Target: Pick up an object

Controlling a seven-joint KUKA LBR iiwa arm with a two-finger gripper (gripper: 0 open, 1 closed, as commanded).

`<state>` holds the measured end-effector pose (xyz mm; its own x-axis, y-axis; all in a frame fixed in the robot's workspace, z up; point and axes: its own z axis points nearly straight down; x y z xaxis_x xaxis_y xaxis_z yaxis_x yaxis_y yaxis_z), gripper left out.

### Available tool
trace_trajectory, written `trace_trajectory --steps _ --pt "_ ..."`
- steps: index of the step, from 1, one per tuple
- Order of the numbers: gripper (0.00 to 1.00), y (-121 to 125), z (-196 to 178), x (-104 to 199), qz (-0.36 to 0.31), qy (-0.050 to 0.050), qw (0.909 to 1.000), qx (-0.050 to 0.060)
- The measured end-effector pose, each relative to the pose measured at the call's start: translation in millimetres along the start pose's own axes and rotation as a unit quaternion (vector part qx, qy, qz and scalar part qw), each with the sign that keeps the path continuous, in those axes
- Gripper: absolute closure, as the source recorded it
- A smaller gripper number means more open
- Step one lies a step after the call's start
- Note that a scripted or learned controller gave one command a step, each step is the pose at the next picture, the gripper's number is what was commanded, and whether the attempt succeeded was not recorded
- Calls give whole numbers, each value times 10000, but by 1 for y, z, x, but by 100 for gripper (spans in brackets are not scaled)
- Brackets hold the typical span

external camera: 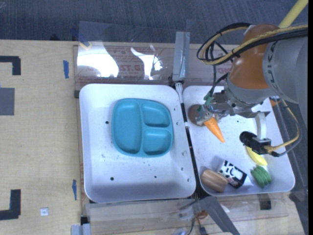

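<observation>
Orange toy carrot [214, 128] lies tilted in the right bin [286, 173], far-left part, its top touching the gripper [209, 107]; can't tell the grip state. Near edge holds a wooden block [213, 179], black-white box [231, 173] and green toy [261, 176]; blue divided plate [142, 127] sits in the left bin [93, 146].

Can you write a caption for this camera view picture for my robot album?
Robot gripper hovers by a carrot in the right bin; a blue tray sits in the left bin.
</observation>
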<state>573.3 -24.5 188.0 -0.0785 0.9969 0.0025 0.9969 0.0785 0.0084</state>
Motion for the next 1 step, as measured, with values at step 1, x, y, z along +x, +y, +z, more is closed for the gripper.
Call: trace_trajectory --steps 1 --pt "100 26 -37 4 -709 -19 9975 18"
